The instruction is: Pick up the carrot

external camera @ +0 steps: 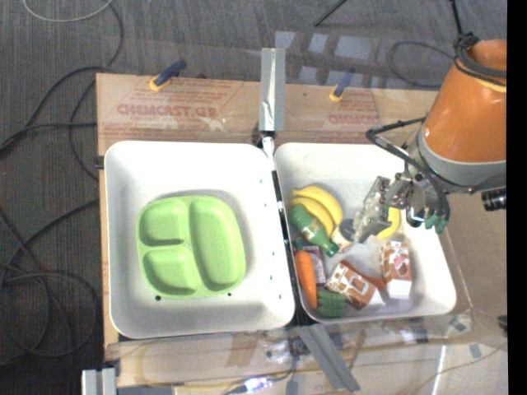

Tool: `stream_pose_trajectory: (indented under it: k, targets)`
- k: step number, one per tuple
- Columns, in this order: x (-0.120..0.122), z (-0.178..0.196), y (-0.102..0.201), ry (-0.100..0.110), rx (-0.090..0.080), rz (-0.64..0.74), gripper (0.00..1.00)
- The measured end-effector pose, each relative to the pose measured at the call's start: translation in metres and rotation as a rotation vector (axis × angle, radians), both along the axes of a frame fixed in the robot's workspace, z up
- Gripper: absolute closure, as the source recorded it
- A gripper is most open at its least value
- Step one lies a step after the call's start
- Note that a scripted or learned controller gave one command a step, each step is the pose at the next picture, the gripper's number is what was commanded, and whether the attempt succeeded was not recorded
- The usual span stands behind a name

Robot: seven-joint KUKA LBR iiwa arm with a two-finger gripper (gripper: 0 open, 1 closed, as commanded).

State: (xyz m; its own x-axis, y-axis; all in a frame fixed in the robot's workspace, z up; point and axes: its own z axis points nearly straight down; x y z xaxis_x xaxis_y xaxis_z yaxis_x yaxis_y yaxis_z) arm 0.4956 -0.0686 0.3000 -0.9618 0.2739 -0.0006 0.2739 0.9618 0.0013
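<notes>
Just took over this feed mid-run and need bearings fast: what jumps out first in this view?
The orange and grey arm at the right looms largest, its end effector hanging over the right bin above a heap of toy food. The green divided plate sits alone in the left bin. The carrot lies along the right bin's left wall, below the bananas, apart from the end effector.

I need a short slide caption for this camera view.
Gripper in the right bin; carrot lies by its left wall.

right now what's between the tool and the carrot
In the camera view, a green bottle and a carton lie between the tool and the carrot.
</notes>
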Motion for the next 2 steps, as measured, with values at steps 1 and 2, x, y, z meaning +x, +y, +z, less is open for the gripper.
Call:
stream_pose_trajectory:
  k: [1, 2]
  targets:
    - [-0.011, 0.009, 0.034, -0.001, 0.000, 0.380, 1.00]
    - [-0.004, -0.086, 0.041, 0.001, 0.000, 0.788, 1.00]
